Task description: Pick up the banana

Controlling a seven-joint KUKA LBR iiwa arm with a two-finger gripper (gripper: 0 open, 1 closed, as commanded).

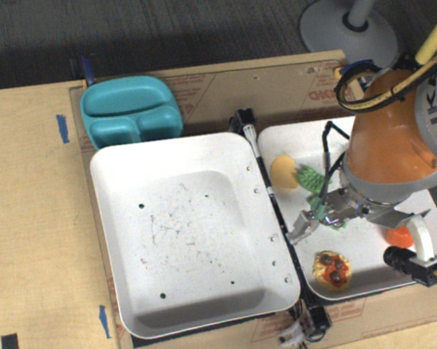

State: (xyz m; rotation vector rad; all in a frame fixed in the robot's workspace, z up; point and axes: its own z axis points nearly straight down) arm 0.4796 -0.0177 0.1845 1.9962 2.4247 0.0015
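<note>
In the right bin (379,284) a yellow rounded piece (283,173) lies near the back left corner; it is the only yellow thing here, and I cannot tell for sure that it is the banana. My gripper (312,221) hangs low over the middle left of that bin, a little in front of and to the right of the yellow piece, apart from it. The grey arm with its orange band (392,145) covers much of the bin's right half. Nothing yellow is at the gripper.
A green leafy toy (310,178) lies right beside the yellow piece. Near the front wall sits a pizza-like toy (332,268), and an orange piece (400,234) peeks out under the arm. The left bin (132,246) is alongside, with a teal divided tray (130,109) behind it.
</note>
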